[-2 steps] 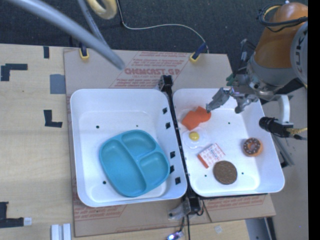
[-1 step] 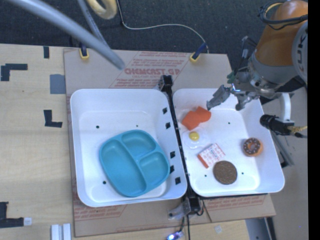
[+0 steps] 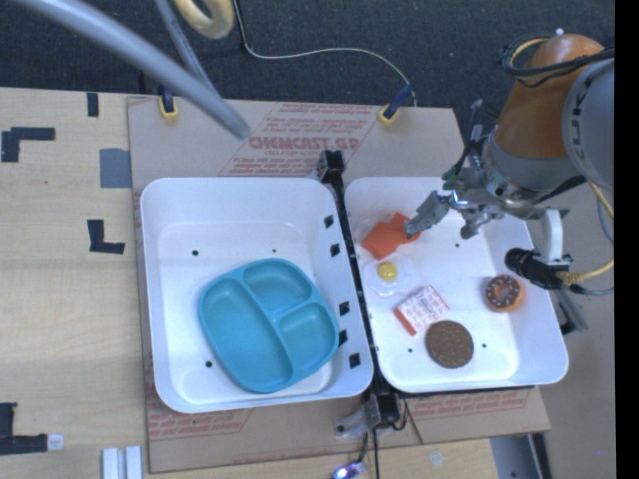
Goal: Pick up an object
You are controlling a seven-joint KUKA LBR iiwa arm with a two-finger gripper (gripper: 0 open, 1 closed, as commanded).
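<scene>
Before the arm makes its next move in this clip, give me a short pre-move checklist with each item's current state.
1. Target within reach: ok. The gripper hangs over the right bin, beside the orange block.
2. Object already held: not ok. Nothing shows between the fingers.
3. Finger opening: ok. The two fingers stand apart, one toward the orange block, one toward the bin's middle.
4. Neighbours crowding the target: ok. The yellow-centred piece lies just below the block but apart from it; the red-and-white packet, brown disc and donut lie farther off.
5. Contact with the block: cannot tell from this slanted view.
6. Blue tray: ok, lying in the left bin.
</scene>
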